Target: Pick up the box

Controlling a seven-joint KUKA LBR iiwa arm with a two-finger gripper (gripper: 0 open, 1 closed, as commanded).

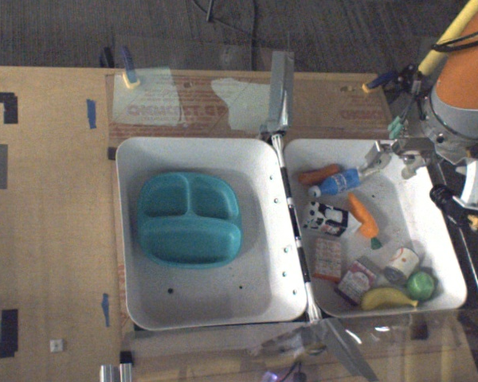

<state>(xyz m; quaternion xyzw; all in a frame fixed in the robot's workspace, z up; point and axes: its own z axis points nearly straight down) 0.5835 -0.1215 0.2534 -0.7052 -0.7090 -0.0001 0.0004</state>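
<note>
A flat pinkish box (328, 259) lies in the right bin (430, 213), close to its left wall. A smaller dark red box (356, 282) sits just right of it, beside a banana (386, 298). A black-and-white cow-patterned carton (328, 218) lies above the pink box. My gripper (390, 162) hangs over the bin's far right part, well up and right of the boxes. Its fingers (374, 157) are spread open with nothing between them. The arm's orange band (462, 74) is at the upper right.
The right bin also holds a blue bottle (338, 183), two carrots (363, 216), a small can (401, 263) and a green apple (421, 285). A teal divided plate (190, 218) lies in the left bin (135, 285). A metal divider (291, 229) separates the bins.
</note>
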